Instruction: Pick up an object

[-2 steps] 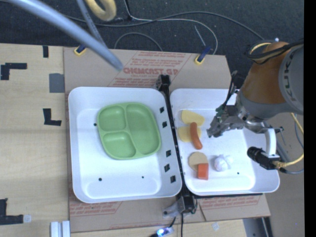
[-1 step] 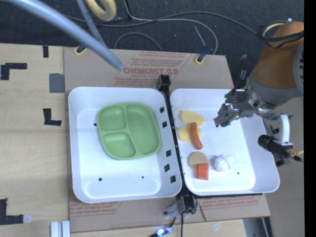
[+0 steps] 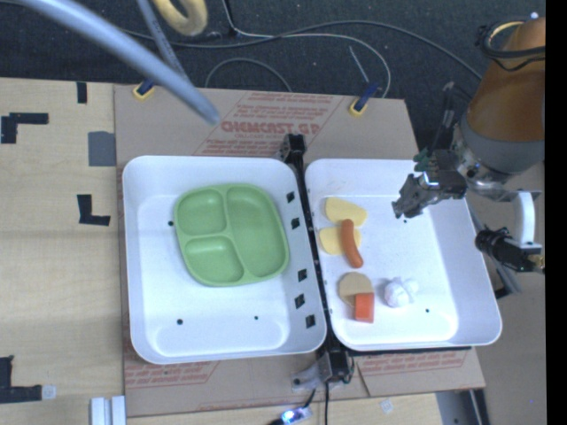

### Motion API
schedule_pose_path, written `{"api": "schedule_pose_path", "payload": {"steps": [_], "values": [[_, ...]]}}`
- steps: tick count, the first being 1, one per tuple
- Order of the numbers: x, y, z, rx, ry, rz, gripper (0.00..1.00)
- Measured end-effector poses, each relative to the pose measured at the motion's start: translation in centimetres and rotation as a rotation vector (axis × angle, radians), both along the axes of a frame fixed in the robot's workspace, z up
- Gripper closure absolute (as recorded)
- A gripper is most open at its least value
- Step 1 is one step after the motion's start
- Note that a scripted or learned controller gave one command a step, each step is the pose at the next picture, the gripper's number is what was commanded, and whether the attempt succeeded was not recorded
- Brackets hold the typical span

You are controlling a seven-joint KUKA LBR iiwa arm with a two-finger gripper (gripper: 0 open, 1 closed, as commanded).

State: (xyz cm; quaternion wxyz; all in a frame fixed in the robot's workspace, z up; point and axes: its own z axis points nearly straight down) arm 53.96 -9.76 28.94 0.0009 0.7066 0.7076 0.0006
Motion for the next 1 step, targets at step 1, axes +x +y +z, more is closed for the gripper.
{"api": "schedule_pose_path", "payload": {"steps": [1], "values": [[0.19,5.67,-0.08,0.002,0.003,0.005,1.0]]}}
